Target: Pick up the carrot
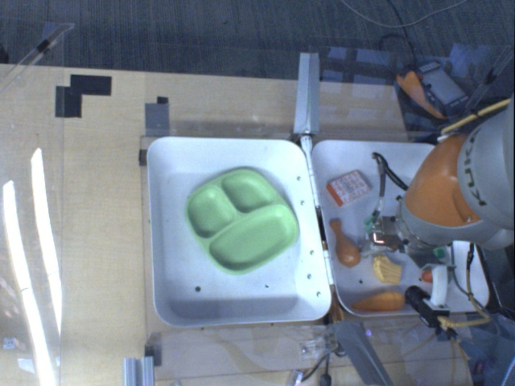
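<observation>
The carrot [378, 301] is an orange, elongated piece lying along the near wall of the right bin [418, 153]. The gripper [377, 235] hangs over the middle of that bin, at the end of the grey arm with its orange band [438, 191] coming in from the right. It sits above and behind the carrot, apart from it, with a yellow piece between them. Nothing can be seen held in the gripper.
A brown drumstick-shaped toy [344, 244] lies just left of the gripper. A yellow item [387, 270] sits below it, and a red-and-white box [348, 186] lies at the back. The left bin [173, 288] holds a green divided plate [241, 219]. Cables trail beside the arm.
</observation>
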`<state>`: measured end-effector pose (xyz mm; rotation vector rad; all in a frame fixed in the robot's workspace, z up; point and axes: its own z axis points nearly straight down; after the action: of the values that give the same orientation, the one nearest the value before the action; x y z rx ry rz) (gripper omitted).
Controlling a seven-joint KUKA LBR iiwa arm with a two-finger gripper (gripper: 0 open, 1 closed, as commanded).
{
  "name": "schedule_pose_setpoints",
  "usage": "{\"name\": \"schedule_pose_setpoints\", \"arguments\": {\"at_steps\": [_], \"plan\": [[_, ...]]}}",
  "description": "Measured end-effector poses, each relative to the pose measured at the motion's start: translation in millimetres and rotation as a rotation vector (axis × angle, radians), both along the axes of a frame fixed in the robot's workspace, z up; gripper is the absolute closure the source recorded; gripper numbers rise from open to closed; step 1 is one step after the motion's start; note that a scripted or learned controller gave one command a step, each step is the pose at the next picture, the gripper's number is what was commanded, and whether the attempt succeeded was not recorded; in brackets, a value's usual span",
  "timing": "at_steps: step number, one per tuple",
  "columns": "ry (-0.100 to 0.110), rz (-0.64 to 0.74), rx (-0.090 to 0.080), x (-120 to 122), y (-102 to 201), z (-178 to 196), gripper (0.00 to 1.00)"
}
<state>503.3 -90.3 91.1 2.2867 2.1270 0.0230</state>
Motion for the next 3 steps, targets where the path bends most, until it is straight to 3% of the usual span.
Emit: {"name": "schedule_pose_setpoints", "arguments": {"at_steps": [1,2,3], "plan": [[0.018,-0.297,0.007,-15.0,27.3,94.0,1.00],[0.020,-0.387,0.010,-15.8,118.6,93.3,1.00],[0.023,-0.174,0.006,-14.1,138.8,92.7,1.00]]}}
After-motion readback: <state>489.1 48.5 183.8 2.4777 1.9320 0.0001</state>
